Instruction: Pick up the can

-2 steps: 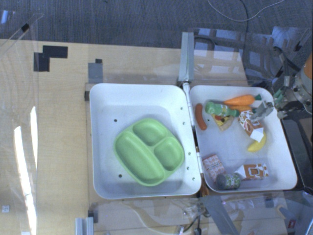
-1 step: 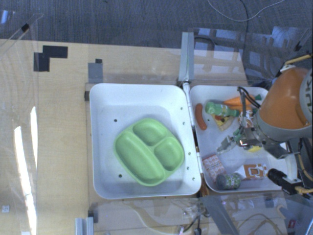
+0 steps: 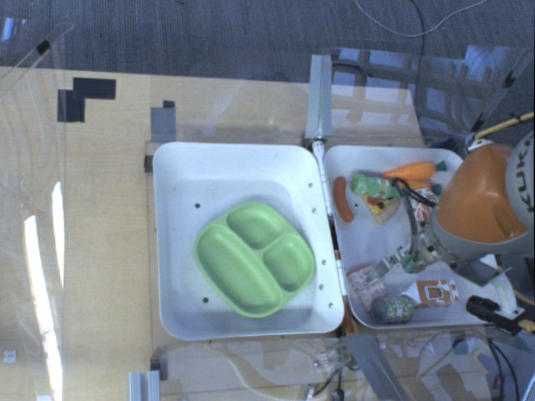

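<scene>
Can (image 3: 393,309) lies untouched at lower right of right bin (image 3: 359,161); gripper (image 3: 410,260) hovers above it, its hold cannot be told.

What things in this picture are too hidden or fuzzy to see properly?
- Claw: camera view, too small and cluttered to tell open from shut.
- Can: lies at the right bin's near edge; its label is too blurred to read.
- Orange carton: its right end is hidden under the arm.
- Carrot: its tip runs behind the arm's orange band.
- Right bin: its right side is covered by the arm.
</scene>
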Robot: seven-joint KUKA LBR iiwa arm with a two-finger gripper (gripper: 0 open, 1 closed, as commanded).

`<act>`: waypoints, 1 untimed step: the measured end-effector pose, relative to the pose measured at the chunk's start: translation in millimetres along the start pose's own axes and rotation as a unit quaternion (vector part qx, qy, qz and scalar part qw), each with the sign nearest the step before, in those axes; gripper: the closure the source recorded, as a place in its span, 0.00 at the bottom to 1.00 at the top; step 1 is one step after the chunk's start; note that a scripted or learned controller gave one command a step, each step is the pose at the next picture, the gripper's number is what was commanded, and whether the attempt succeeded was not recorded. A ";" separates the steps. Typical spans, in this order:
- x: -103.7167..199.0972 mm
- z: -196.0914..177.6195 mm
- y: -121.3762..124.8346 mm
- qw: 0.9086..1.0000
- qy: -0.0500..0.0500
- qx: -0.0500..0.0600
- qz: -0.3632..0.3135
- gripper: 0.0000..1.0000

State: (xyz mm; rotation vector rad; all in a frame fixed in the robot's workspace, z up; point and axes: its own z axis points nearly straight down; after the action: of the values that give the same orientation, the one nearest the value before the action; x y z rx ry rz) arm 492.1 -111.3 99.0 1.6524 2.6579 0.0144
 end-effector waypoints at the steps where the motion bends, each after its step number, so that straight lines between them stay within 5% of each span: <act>1: -76.2 -177.0 61.9 0.994 -0.002 0.002 -0.112 0.00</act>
State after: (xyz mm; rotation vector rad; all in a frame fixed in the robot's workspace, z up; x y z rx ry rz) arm 578.7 -152.6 277.2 1.3443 2.8239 0.0049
